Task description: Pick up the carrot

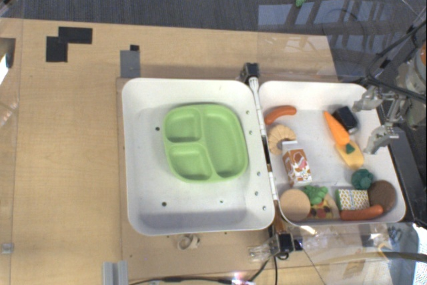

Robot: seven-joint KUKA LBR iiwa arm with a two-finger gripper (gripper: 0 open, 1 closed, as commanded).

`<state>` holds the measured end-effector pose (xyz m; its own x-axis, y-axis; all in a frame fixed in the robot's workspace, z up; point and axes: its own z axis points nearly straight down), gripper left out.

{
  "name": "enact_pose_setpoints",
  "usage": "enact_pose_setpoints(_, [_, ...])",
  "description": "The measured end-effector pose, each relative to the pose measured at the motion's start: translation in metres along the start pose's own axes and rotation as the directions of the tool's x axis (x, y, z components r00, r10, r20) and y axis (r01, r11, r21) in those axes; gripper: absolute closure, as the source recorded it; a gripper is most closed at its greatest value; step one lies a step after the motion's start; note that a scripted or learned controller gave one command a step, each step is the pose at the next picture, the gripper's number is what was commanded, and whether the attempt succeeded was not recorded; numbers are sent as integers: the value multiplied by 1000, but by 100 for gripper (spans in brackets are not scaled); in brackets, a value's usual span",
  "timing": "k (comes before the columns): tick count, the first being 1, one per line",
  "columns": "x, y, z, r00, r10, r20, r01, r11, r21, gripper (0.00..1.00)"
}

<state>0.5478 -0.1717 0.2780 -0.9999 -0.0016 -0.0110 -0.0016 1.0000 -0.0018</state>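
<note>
The carrot (pixel 336 128) is orange and lies at a slant in the upper right of the right bin (pixel 313 95), its thick end toward a yellow piece (pixel 353 157). A small black block (pixel 345 118) touches its right side. My gripper (pixel 373 122) hangs over the bin's right edge, a little to the right of the carrot and apart from it. It is open, and nothing sits between its fingers (pixel 367 102).
The right bin also holds a sausage (pixel 280 113), a round cracker (pixel 281 137), a juice carton (pixel 297 166), broccoli (pixel 362 177), a brown ball (pixel 381 193), a bun (pixel 295 203) and a red sausage (pixel 361 213). A green divided plate (pixel 203 142) lies in the left bin (pixel 143 163).
</note>
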Motion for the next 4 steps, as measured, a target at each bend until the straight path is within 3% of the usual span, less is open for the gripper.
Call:
enact_pose_setpoints(1, [-19, -34, 69, 997, -71, -5, 71, 998, -2, 0])
enact_pose_setpoints(2, [-31, -34, 188, 996, -94, 9, 94, 996, 3, 0])
enact_pose_setpoints(3, [-35, -32, 175, 995, -102, 17, 102, 995, 5, 100])
enact_pose_setpoints(4, [-114, -24, 190, 998, -60, 5, 60, 998, 0, 100])
